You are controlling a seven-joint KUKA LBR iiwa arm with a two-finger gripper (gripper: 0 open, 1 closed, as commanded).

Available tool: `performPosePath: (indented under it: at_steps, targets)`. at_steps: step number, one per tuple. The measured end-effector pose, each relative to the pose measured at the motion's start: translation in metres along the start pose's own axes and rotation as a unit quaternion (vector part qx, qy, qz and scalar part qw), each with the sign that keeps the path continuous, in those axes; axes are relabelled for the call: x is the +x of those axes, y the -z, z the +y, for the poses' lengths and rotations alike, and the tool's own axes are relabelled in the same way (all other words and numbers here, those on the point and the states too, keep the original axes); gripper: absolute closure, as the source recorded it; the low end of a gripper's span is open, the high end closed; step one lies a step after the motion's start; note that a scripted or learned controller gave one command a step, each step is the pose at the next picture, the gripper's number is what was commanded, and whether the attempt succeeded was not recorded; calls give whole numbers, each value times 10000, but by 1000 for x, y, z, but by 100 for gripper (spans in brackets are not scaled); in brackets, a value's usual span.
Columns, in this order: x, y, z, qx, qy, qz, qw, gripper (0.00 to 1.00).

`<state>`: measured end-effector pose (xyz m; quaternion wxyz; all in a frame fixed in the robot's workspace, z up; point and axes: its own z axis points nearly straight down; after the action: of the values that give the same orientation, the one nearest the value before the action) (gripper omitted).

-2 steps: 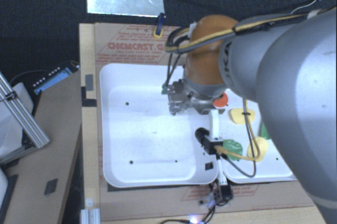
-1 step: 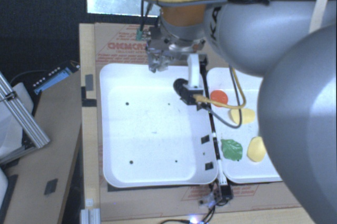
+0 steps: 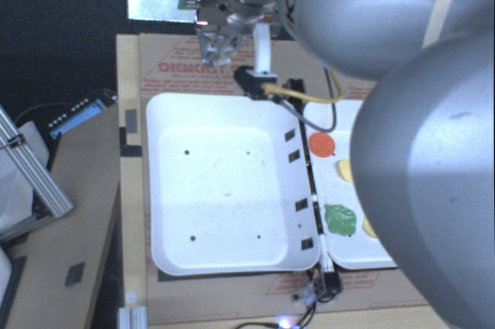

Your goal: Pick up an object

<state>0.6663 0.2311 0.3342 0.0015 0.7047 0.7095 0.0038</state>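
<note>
Gripper (image 3: 219,49) is hanging over the cardboard beyond the left bin (image 3: 166,165), nothing between its fingers. Orange disc (image 3: 322,145), green piece (image 3: 340,219) and yellow bits are lying in the right bin (image 3: 340,112).

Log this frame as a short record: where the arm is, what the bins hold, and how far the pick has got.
arm: raised, tool above the cardboard behind the left bin
right bin: orange disc, green piece, two yellow pieces partly hidden by the arm
pick status: nothing seen in the tool
</note>
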Motion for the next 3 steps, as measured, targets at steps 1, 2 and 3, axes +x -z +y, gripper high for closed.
performPosePath:
  at_steps: [1, 2, 3]
  targets:
    - [5, 212, -70, -55, 0, 27, 10000, 100]
    - [-21, 73, -151, 107, -30, -38, 9999, 100]
    - [5, 123, -124, 4, -8, 2, 10000, 100]
